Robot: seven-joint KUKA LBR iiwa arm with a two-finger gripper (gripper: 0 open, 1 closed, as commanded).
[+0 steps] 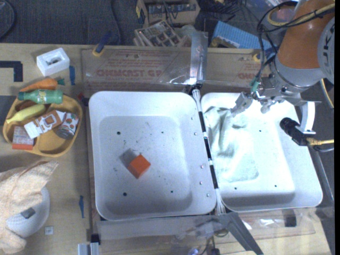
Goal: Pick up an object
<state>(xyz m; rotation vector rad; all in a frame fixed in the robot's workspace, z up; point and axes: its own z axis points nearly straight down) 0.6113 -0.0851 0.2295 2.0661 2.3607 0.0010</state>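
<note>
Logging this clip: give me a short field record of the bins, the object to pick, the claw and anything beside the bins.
left bin: holds an orange block
block position: lower middle of bin floor, apart from the walls
right bin: pale grey-green cloth-like patch on left part
claw: over upper left of right bin, far from block
block held: no
left of bins: bowl of toy food

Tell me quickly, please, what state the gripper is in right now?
Gripper: over the right bin, above the pale cloth; its state cannot be told from this view.
</note>
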